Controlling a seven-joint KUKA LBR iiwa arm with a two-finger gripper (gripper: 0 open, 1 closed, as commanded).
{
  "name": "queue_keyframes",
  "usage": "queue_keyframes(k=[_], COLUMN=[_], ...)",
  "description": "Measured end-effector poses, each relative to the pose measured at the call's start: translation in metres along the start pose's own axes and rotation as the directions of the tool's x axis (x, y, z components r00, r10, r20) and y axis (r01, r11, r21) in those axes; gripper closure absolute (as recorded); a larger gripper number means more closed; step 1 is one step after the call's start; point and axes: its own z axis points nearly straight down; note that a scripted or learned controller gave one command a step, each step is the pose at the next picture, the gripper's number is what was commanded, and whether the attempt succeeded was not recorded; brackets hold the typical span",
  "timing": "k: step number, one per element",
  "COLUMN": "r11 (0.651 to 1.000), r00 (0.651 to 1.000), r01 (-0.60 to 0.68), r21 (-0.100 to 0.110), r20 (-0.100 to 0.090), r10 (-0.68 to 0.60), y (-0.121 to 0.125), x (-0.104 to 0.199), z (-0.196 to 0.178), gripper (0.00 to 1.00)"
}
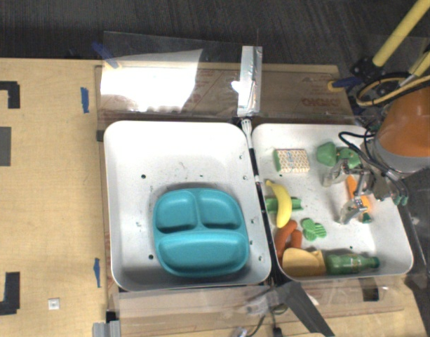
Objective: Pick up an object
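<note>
While the arm reaches in from the right, the pincer [353, 192] hangs low over the right bin [404, 241], near its right side. Lots of toys lie around it. Up and to the left of the pincer sits a green lumpy toy [327, 153], very close to the metal parts. Farther left of that is a small speckled block [292, 160]. To the left of the pincer, well apart from it, a yellow banana [280, 202] lies across a green toy [272, 204]. Down and to the left, quite near, is a little green piece [313, 229]. Below it, along the bottom wall of the bin, a green bottle [350, 262] lies on its side, with a tan wedge [303, 261] beside it and an orange-red carrot shape [287, 236] just above the wedge.

Far to the left, in the left bin [130, 153], a blue divided plate [200, 232] rests by itself.

There is something small and orange [352, 185] right at the pincer, between the metal bits. It is too blurry to know if that is a toy or part of the pincer. It is also too hard to see if the pincer is spread wide or squeezed together, so I cannot tell.
</note>
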Motion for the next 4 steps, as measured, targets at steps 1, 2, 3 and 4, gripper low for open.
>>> queue_keyframes(k=[1,2,3,4], r11=[1.0,0.987,0.987,0.97], r00=[1.0,0.987,0.987,0.97], r01=[0.002,-0.159,-0.159,-0.244], r21=[0.006,0.002,0.0,0.0], r20=[0.014,0.009,-0.001,0.004], r10=[-0.002,0.159,0.159,0.244], y=[0.0,-0.008,-0.007,-0.025], x=[-0.005,-0.029,-0.027,-0.022], z=[-0.014,-0.131,-0.126,-0.001], gripper=[1.0,1.0,0.0,0.0])
